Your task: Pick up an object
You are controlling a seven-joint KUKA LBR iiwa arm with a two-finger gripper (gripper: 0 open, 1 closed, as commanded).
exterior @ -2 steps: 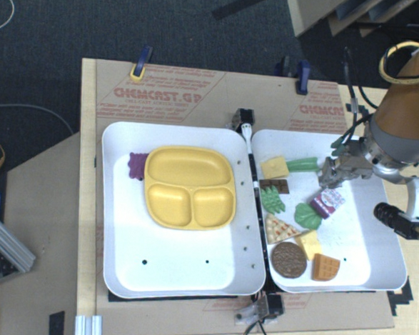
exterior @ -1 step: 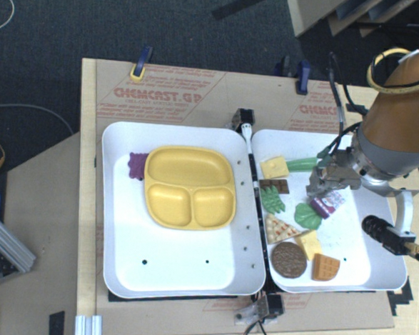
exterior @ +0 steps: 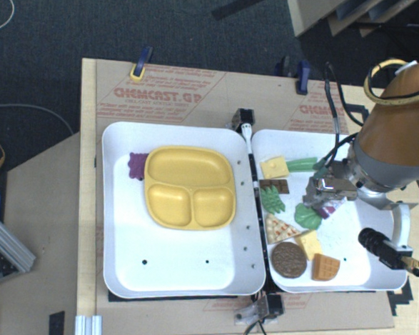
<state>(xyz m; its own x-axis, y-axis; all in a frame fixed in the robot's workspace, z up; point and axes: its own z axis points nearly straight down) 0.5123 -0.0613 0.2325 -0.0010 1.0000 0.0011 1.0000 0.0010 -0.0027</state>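
Observation:
My gripper point(exterior: 322, 197) hangs low over the middle of the right bin point(exterior: 373, 278), right above a purple piece point(exterior: 329, 209) and a green rounded toy point(exterior: 307, 217). Around it lie toy foods: a yellow cheese block point(exterior: 274, 167), a green stick point(exterior: 303, 163), a brown bar point(exterior: 274, 186), a green leafy piece point(exterior: 272, 200), a pizza slice point(exterior: 279, 230), a brown round cookie point(exterior: 289, 260), a yellow wedge point(exterior: 309, 244) and an orange-brown piece point(exterior: 325, 267). Nothing is visibly lifted.
The left bin point(exterior: 117, 257) holds a yellow divided plate point(exterior: 189, 185) and a purple toy point(exterior: 136, 165) at the plate's left. A black ridge point(exterior: 250, 175) divides the two bins. The arm's black fitting point(exterior: 377, 244) overhangs the right bin's lower right.

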